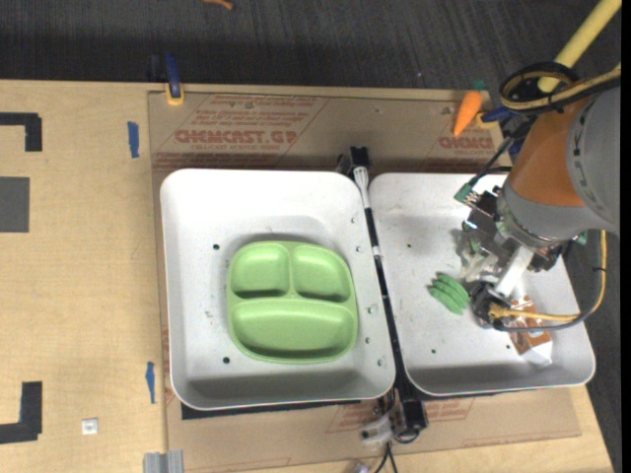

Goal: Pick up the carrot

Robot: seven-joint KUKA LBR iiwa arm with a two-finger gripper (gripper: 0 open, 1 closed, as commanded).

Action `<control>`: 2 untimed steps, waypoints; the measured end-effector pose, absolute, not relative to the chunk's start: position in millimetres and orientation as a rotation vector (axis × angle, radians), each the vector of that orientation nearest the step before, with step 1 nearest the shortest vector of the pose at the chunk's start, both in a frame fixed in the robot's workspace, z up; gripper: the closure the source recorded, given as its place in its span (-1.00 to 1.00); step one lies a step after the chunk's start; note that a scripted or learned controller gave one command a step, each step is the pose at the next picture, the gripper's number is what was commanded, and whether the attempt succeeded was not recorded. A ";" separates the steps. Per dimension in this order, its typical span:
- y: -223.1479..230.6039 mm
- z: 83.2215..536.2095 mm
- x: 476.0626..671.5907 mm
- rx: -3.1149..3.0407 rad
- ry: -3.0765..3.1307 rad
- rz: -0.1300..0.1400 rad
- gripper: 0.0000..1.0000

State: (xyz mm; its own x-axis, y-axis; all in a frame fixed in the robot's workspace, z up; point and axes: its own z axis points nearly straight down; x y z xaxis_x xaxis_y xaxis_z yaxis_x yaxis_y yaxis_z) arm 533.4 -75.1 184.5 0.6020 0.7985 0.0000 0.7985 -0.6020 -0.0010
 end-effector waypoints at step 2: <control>2.0 184.7 478.9 -2.523 -1.867 0.002 1.00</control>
